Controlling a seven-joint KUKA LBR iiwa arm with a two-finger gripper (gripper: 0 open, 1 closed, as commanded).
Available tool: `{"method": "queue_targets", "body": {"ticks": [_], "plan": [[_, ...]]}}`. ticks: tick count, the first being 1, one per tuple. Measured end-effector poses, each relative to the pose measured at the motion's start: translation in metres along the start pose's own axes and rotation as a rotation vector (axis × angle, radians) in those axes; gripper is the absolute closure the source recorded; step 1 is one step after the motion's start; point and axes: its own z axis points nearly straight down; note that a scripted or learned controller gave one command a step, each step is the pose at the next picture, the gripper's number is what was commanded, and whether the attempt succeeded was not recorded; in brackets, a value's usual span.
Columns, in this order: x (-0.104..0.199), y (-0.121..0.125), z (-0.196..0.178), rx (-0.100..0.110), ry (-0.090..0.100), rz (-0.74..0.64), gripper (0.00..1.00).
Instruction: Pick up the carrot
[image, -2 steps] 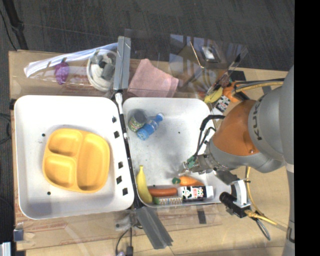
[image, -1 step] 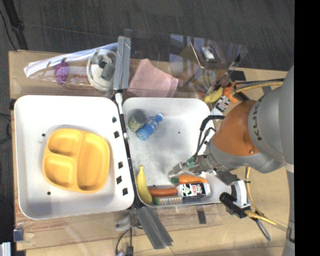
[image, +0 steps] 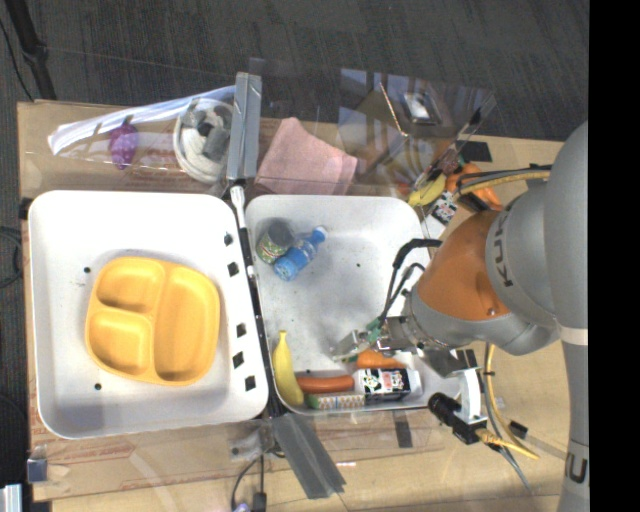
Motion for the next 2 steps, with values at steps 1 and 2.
{"method": "queue_targets", "body": {"ticks": [1,2], "plan": [[0.001,0.005,-0.012,-0.009,-0.001,-0.007,1.00],[0.028,0.029,-0.094,-0.002,-0.001,-0.004,1.00]]}}
